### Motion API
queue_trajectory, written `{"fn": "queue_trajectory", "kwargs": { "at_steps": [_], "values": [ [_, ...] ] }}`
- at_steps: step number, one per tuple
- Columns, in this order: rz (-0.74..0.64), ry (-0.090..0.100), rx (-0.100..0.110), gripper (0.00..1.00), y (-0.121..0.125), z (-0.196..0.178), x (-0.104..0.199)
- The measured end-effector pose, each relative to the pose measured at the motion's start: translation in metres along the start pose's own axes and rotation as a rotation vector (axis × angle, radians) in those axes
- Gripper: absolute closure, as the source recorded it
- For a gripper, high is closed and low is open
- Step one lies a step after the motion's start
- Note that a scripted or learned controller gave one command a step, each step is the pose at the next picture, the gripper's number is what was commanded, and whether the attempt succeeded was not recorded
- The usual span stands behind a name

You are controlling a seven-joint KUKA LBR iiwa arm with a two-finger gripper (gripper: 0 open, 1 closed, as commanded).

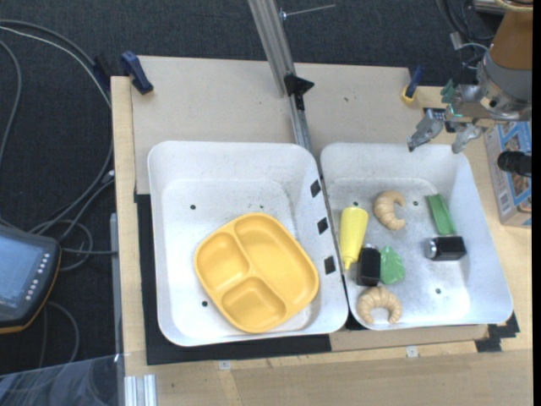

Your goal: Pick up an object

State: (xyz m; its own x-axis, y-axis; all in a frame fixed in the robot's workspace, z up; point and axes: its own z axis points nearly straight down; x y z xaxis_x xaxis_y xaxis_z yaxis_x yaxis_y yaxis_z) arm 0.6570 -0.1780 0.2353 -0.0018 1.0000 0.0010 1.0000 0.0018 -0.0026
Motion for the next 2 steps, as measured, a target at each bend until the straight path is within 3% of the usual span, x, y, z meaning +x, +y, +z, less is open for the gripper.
{"fn": "queue_trajectory", "kwargs": {
  "at_steps": [1, 2],
  "values": [
    [0.000, -0.001, 0.000, 0.00, 0.000, 0.000, 0.000],
    [0.001, 0.000, 0.003, 0.00, -0.002, 0.043, -0.004]
  ]
}}
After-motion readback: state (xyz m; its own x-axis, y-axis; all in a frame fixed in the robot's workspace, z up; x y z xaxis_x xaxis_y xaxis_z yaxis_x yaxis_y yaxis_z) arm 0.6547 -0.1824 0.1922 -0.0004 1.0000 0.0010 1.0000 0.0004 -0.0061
